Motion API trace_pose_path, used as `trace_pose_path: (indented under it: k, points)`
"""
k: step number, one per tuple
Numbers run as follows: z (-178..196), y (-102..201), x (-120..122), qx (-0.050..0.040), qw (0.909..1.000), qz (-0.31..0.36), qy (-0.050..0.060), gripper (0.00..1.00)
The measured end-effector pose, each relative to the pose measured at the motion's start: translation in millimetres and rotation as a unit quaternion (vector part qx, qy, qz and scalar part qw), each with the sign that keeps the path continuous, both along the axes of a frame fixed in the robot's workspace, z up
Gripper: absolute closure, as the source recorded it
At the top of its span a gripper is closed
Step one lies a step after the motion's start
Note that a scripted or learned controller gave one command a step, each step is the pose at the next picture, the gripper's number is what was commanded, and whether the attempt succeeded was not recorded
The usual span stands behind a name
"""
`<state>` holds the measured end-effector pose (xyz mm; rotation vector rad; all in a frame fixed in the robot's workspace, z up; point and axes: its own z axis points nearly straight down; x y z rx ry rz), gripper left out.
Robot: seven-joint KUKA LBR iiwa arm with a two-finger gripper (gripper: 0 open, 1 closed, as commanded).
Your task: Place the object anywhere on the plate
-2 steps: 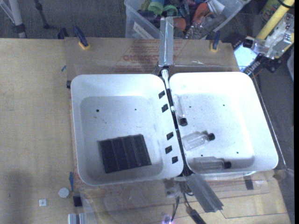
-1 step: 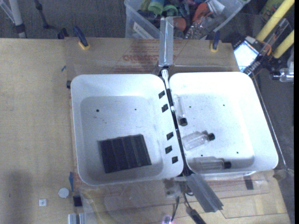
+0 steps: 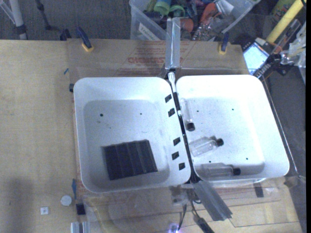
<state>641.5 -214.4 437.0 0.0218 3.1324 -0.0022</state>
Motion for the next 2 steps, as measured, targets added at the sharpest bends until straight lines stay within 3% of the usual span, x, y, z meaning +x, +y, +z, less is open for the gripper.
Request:
trace_pose_path:
  k: [1, 2]
  points:
    - [0, 38, 14, -0.0016, 0.9697, 0.244, -0.001, 1.00]
    - [0, 76, 22, -0.0041, 0.7919, 0.611, -0.001, 1.00]
